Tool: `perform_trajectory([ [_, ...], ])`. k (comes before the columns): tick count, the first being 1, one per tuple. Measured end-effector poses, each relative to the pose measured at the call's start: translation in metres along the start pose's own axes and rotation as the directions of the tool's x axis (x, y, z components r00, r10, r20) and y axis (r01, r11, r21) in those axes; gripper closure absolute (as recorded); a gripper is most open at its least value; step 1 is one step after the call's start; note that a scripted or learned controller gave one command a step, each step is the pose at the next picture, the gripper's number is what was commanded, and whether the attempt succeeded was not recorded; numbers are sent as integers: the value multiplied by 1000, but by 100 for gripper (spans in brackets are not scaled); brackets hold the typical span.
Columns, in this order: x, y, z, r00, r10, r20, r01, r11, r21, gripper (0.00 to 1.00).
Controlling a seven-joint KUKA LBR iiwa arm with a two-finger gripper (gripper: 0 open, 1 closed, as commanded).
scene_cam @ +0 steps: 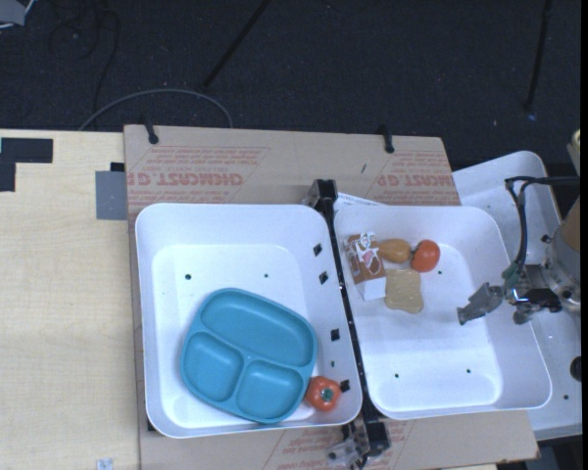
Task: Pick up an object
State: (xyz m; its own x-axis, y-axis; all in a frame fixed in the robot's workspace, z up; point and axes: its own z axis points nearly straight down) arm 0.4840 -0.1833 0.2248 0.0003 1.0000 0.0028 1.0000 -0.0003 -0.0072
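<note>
In the right bin lie a brown and white packet, a yellow-orange oval piece, a red tomato-like ball and a beige bread slice, all clustered at its far left. My gripper hangs over the right side of this bin, to the right of the bread slice and apart from it. Nothing shows in it. In the left bin a blue divided plate lies flat. A small red and orange fruit rests by the plate's near right corner.
The arm and its cable come in over the right bin's right wall. A black divider runs between the bins. Both bins rest on a cardboard sheet, with pale bench to the left.
</note>
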Motion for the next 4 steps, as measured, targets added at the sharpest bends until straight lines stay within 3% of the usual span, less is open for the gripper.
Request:
perform_trajectory([
  [2,7,7,89,1000,0,0,0,1000,0,0],
  [3,5,7,77,1000,5,0,-5,1000,-2,100],
  [4,13,2,22,1000,-2,3,2,1000,-9,100],
])
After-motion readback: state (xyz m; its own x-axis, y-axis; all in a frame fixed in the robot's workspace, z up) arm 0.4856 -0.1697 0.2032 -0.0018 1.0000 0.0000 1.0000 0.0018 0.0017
